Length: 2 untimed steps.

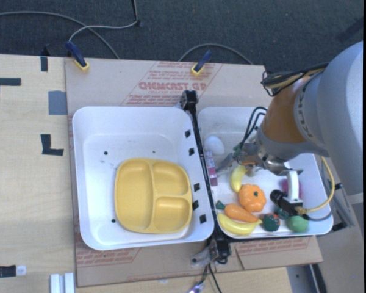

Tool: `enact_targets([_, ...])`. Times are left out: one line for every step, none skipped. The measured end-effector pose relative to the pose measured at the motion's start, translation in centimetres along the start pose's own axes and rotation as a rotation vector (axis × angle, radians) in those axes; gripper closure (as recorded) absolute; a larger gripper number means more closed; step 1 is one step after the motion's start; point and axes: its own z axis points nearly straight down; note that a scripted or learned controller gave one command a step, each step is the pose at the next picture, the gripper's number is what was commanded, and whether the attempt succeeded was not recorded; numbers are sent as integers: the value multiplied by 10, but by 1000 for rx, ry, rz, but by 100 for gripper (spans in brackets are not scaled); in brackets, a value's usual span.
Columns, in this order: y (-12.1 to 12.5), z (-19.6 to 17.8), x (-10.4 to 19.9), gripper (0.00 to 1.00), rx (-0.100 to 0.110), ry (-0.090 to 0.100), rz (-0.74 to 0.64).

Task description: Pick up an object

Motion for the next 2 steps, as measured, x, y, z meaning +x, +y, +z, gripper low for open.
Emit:
enact_targets([0,-10,0,100,1,-1,1])
enact_targets([-6,-98,93,100,8,5,-1])
